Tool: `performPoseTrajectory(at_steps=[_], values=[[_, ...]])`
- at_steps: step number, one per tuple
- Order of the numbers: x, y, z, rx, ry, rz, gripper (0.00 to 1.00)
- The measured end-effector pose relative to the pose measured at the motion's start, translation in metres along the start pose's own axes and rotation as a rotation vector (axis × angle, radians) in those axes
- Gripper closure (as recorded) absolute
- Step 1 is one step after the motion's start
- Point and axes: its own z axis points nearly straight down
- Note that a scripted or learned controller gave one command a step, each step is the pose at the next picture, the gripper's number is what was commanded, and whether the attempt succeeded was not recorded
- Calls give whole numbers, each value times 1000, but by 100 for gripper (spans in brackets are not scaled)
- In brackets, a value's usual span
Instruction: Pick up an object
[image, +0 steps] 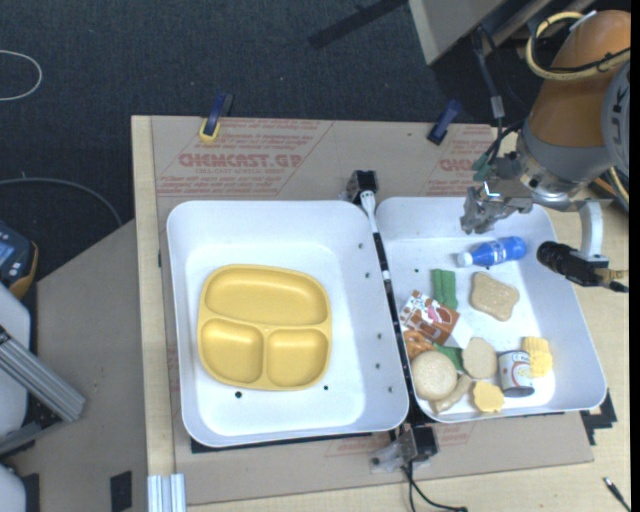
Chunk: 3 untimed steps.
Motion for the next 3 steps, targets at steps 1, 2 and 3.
performPoseTrajectory(at_steps=[1, 2, 3], values=[[27, 11, 5, 2, 1, -3, 100], [7, 15, -5, 1, -1, 2, 100], [18, 21, -6, 2, 0, -1, 100]])
